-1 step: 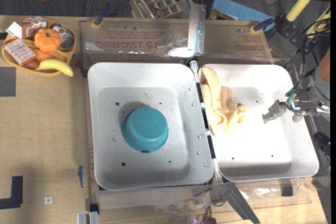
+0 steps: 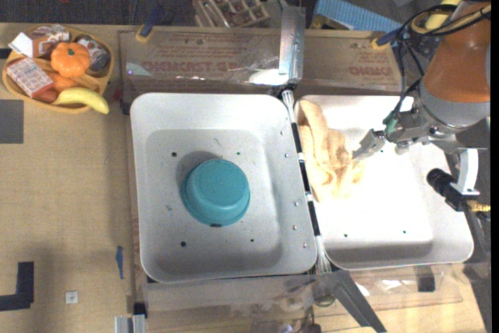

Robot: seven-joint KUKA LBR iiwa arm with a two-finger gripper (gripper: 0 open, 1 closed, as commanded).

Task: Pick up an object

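Beside the yellow cloth (image 2: 327, 156), my end effector (image 2: 365, 149) reaches it; grip unclear, so next I must close and lift.

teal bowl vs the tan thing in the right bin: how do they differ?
Colour: the teal bowl is solid blue-green; the tan object is pale yellowish.
Shape: the bowl is round and rigid-looking, upside down; the tan object is long, irregular and crumpled.
Place: the bowl sits mid left bin; the tan object lies along the right bin's left wall.
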